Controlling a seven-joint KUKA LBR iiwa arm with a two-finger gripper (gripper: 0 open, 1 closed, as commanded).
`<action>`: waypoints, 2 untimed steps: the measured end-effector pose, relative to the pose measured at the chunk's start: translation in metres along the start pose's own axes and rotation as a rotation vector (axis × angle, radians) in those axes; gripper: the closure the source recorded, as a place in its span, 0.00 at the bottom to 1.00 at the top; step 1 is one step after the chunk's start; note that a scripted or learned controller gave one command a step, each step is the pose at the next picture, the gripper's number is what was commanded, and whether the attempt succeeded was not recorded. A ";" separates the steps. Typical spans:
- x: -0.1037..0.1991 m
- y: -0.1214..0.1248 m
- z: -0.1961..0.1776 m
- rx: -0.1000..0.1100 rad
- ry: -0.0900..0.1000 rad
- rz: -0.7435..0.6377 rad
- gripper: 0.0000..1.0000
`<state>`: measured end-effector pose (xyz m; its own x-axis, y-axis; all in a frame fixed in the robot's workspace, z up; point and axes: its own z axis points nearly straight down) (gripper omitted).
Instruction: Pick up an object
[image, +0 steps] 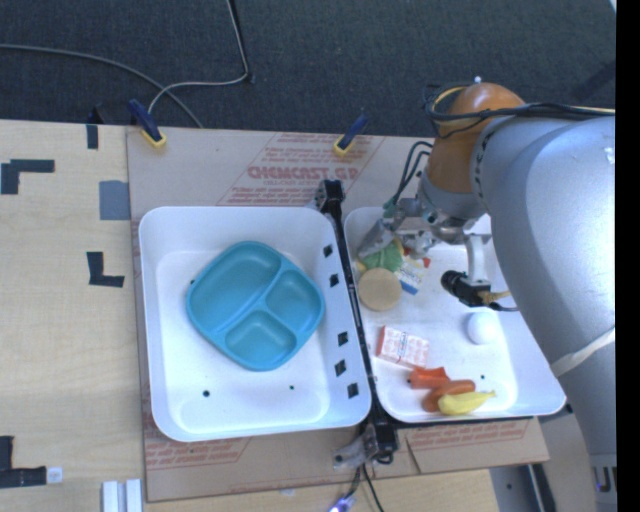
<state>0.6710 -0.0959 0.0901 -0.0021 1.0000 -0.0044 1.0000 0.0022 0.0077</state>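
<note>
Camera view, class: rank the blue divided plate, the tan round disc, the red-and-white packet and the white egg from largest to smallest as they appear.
1. blue divided plate
2. red-and-white packet and tan round disc, which look about alike
3. white egg

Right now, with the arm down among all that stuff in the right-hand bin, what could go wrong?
The gripper is low in the crowded back corner of the right bin, by a green item and a tan round disc. Packed that tightly, it might grab two things, or nudge one away and come up with nothing. The bin wall is close too, so it could bump that.
</note>
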 end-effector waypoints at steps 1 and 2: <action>-0.001 0.003 -0.014 -0.011 -0.004 -0.001 1.00; 0.041 -0.058 -0.096 0.005 0.005 0.000 1.00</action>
